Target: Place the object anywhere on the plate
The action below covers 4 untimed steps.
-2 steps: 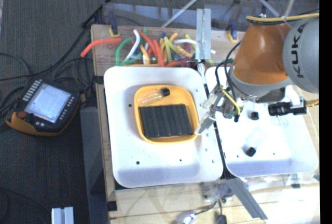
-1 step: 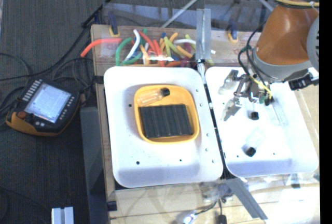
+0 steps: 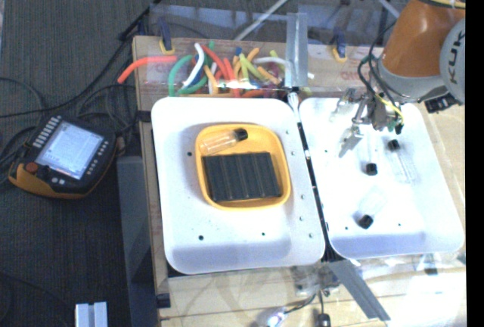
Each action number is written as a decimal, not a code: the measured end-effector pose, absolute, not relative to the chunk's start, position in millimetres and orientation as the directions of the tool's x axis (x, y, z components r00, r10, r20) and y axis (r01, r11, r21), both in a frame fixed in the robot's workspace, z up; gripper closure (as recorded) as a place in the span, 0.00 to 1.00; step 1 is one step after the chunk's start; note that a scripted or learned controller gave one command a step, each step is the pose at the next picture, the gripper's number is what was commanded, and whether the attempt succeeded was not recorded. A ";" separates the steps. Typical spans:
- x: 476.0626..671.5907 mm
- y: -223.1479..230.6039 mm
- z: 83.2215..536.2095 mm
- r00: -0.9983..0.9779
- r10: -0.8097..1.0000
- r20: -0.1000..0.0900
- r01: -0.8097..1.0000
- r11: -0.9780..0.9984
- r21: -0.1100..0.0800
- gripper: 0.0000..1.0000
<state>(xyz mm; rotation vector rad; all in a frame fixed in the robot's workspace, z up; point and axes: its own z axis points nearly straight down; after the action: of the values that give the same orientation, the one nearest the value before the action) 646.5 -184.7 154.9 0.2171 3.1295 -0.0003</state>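
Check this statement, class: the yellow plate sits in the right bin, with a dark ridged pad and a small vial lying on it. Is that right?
Not quite. The camera view shows the yellow plate in the left bin, not the right one. The rest holds: a dark ridged pad and a small vial lie on it. The gripper hangs over the right bin.

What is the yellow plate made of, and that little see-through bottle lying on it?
The yellow plate looks like plastic: one even bright colour, a smooth rounded rim with a soft sheen. The little bottle seems clear plastic or glass, since the yellow shows through it; its dark cap looks like plastic. The view is too coarse to be sure.
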 end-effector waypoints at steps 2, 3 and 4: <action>648.3 -221.2 219.9 -0.994 -0.108 -0.016 -0.108 0.994 0.003 1.00; 583.0 -187.0 200.0 -0.975 -0.224 -0.003 -0.224 0.975 -0.001 1.00; 539.2 -164.9 208.0 -0.929 -0.370 -0.002 -0.370 0.929 -0.001 1.00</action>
<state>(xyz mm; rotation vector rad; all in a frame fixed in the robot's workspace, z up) 539.2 -164.9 208.0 -0.5922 3.0835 -0.0011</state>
